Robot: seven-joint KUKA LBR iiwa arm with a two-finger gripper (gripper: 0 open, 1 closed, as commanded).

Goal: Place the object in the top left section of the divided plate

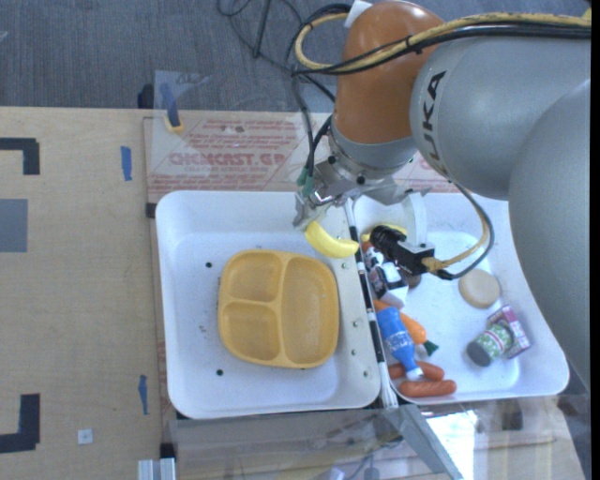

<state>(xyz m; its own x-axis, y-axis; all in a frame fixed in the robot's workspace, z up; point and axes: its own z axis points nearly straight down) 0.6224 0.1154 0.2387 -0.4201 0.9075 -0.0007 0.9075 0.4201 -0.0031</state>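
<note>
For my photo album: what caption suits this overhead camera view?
Robot gripper over a banana beside the yellow divided plate.

A pale wooden surface point(75, 309) fills the left side; blue tape strips point(126, 162) and black corner marks point(26, 156) sit on it; behind the surface, along the top, lies grey carpeted floor point(112, 37) with dark cables point(272, 28) trailing across it; a flattened printed cardboard sheet point(225, 155) rests at the surface's far edge; the light is even and soft.
</note>
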